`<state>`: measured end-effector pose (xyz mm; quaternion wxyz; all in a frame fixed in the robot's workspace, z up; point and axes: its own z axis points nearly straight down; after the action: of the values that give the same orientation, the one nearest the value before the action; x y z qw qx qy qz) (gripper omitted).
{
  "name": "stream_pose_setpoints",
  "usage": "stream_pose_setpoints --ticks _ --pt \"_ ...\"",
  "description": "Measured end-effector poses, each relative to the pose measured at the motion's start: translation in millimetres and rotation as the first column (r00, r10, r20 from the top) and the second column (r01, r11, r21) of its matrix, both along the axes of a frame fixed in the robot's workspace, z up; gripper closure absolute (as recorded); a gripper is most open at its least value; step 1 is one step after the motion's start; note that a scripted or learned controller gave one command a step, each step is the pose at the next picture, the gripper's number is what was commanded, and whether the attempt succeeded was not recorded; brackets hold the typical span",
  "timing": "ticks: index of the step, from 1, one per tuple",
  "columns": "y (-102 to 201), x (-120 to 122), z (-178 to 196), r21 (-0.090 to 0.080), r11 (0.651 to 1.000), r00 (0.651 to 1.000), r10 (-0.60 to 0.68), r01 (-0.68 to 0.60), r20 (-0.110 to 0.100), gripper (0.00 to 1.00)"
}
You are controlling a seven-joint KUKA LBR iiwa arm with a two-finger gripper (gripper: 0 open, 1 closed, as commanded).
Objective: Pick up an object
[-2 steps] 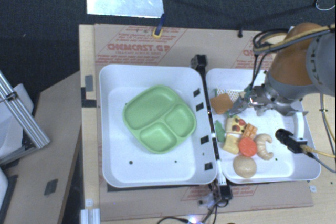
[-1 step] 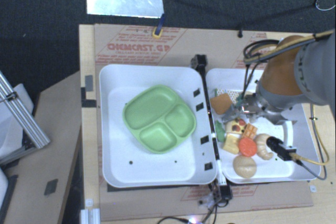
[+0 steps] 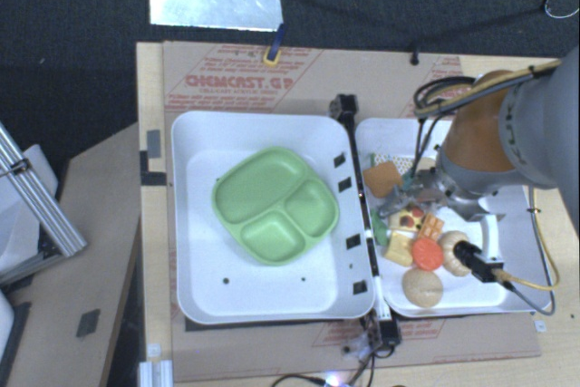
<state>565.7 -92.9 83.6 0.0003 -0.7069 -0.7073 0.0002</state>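
The tool (image 3: 410, 199) is down in the right bin (image 3: 521, 236), right among the toy food. I cannot tell what it is doing. An orange ball (image 3: 429, 254) lies just beside it. Nothing looks picked up yet.

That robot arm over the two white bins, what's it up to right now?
The grey arm with the orange band reaches in from the right and is down in the right white bin, over a heap of small toy foods. Near its tip lie a tan block, a round orange-red piece and a beige ball. Nothing looks lifted yet. The left white bin holds a pale green divided plastic tray, lying untouched.
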Motion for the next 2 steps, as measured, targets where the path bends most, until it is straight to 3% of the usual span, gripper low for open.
stream_pose_setpoints --ticks 1,2 --pt "-0.3 1.2 11.9 0.000 1.000 1.000 0.000 0.000 0.004 1.00" --pt "-9.5 0.1 60.2 -0.001 1.000 1.000 -0.002 0.002 0.005 1.00"
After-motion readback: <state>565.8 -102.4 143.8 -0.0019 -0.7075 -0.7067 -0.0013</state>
